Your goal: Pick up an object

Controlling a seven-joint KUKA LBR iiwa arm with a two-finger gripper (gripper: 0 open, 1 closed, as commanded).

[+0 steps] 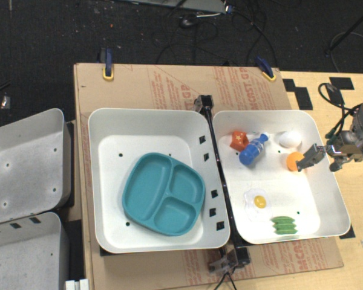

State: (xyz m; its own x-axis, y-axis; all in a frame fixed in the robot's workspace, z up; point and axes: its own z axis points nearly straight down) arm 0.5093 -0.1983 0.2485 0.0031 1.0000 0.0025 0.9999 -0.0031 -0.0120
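We see two white bins side by side: the left bin [103,180] holds a teal divided plate [163,193], the right bin [327,216] holds a blue bottle [252,151], white egg-like ball [288,139], green pea pod [284,225], red block [239,141], fried-egg toy [258,201] and orange ball [295,160]. The gripper [319,156] sits at the right bin's right rim, just beside the orange ball; we can't tell how its claw is set.

I see my grey metal arm [358,139] coming in low from the right edge, its wrist roughly level. Its dark two-finger gripper [310,157] points left, and I can make out only one dark finger [311,156] clearly.
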